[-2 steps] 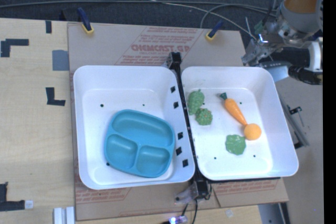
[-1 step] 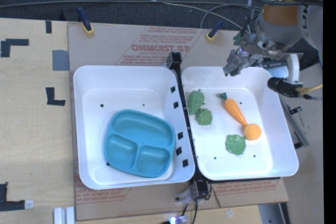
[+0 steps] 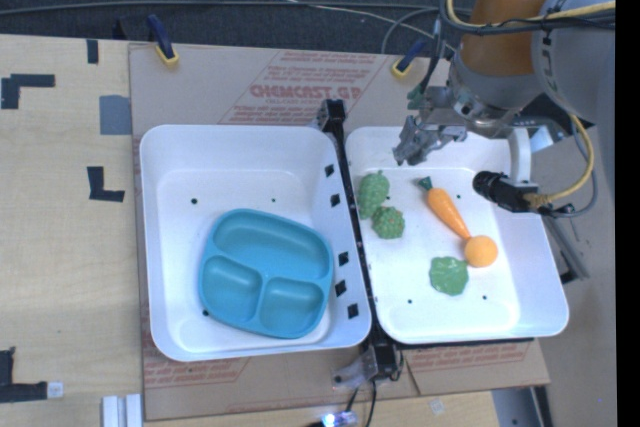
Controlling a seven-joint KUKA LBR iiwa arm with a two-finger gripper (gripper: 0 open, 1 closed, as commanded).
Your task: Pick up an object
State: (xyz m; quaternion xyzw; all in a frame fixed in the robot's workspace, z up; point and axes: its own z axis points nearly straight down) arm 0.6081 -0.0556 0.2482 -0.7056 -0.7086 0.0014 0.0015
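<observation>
Camera view, carrot [image 3: 446, 210] lying diagonally, green tip up-left, tool [image 3: 412, 147] above it, grip state unclear

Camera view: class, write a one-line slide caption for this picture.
Robot gripper hovers over the right bin holding a carrot, orange ball and green pieces; a blue tray fills the left bin.

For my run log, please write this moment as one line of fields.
gripper: above right bin, far edge, holding nothing | right bin: carrot, orange ball, three green pieces | left bin: blue tray
</observation>
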